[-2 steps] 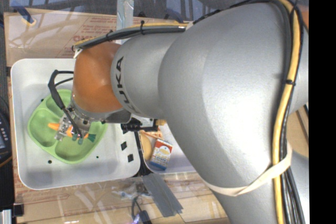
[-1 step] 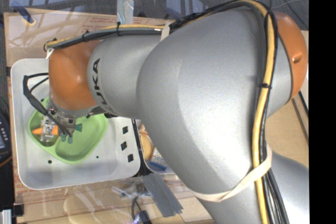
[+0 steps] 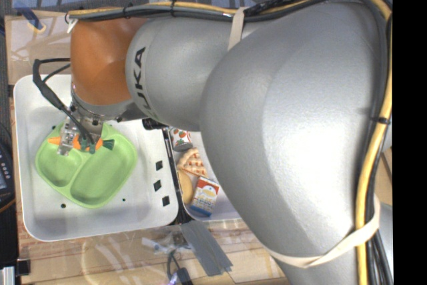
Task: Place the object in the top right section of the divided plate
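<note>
A light green divided plate (image 3: 100, 177) lies in the left white bin (image 3: 40, 217). My gripper (image 3: 72, 138) hangs low over the plate's upper part, under the arm's orange band. An orange object with a green end (image 3: 99, 143), like a toy carrot, lies right at the gripper, over the plate's top sections. Another bit of orange (image 3: 55, 140) shows at the gripper's left side. The wrist hides how the gripper and the orange object meet.
The right bin (image 3: 175, 210) is mostly covered by the grey arm (image 3: 280, 110). Along its left side lie a small printed packet (image 3: 181, 138), a tan waffle-like piece (image 3: 191, 163) and a small carton (image 3: 206, 195). Grey tape (image 3: 203, 247) sits on the bench in front.
</note>
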You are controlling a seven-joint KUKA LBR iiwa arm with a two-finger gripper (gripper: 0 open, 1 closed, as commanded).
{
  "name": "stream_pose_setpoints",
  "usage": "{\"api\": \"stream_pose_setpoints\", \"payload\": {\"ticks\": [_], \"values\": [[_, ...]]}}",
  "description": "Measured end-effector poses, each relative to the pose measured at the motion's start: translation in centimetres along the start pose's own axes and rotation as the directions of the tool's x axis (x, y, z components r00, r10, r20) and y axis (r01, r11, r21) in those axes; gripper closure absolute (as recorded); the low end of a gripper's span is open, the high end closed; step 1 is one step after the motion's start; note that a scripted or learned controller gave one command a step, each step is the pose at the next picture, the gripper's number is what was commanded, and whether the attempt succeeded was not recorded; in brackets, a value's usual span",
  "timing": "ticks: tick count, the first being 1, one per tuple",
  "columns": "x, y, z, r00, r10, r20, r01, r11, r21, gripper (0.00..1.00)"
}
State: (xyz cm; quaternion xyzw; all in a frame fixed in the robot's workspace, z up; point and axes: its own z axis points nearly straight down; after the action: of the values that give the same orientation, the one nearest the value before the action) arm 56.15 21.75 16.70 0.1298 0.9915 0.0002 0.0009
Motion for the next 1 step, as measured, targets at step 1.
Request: {"api": "stream_pose_setpoints", "payload": {"ticks": [1], "values": [[5.27,-8.41,-7.78,0.912,-0.410,-0.001,0.410,0.912,0.001,1.00]]}}
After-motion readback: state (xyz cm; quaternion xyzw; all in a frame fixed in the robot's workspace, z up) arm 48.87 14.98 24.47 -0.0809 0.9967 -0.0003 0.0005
